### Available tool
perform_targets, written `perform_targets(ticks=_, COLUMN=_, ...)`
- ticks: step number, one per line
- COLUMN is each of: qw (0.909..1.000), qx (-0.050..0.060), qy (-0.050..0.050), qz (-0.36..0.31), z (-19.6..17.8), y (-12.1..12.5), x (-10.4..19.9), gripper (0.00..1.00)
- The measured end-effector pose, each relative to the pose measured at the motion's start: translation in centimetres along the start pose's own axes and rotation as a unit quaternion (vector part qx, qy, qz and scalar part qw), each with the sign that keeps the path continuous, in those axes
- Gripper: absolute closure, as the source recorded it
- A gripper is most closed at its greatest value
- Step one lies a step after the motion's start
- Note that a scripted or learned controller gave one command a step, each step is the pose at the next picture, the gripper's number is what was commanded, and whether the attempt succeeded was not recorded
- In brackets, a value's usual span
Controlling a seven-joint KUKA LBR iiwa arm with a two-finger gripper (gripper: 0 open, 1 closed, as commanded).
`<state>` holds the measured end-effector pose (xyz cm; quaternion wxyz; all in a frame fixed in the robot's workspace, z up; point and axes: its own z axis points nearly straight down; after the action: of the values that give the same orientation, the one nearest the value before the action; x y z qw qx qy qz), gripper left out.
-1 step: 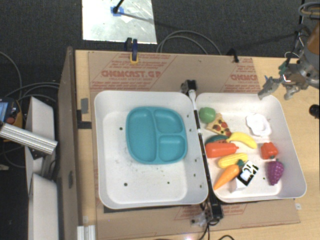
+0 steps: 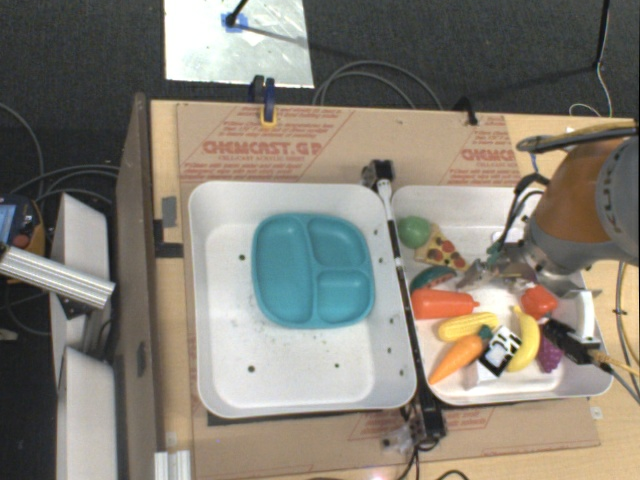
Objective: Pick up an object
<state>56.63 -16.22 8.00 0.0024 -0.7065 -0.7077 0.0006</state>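
The right bin [image 2: 470, 200] holds a heap of toy food: a green pear [image 2: 413, 231], a pizza slice [image 2: 446, 252], a dark green piece [image 2: 430, 277], a red-orange carrot [image 2: 440, 304], a yellow corn cob [image 2: 468, 326], a small orange carrot [image 2: 455, 357], a banana [image 2: 527, 339], a red tomato [image 2: 538, 301], purple grapes [image 2: 548, 358] and a black-and-white block [image 2: 499, 352]. My gripper [image 2: 484, 270] reaches in from the right and hangs low over the middle of the heap, just right of the pizza slice and above the red-orange carrot.
The left bin [image 2: 225, 268] holds a blue divided plate [image 2: 312, 270]. A black ridge [image 2: 398, 268] separates the two bins. The grey arm with its orange band [image 2: 580, 203] covers the right bin's far right corner. Cables lie beyond the bench.
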Motion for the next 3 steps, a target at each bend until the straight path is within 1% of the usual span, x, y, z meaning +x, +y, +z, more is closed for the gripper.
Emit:
perform_targets(ticks=1, qw=1.0000, qx=-0.005, qy=-0.004, qz=0.002, z=-6.1, y=-1.0, x=-4.8, gripper=0.00)
perform_targets(ticks=2, qw=1.0000, qx=-0.001, qy=-0.001, qz=0.001, z=-2.5, y=-3.9, x=-4.2, gripper=0.00)
perform_targets(ticks=3, qw=1.0000, qx=-0.001, qy=0.000, qz=-0.003, z=-0.3, y=-8.0, x=3.8, gripper=0.00)
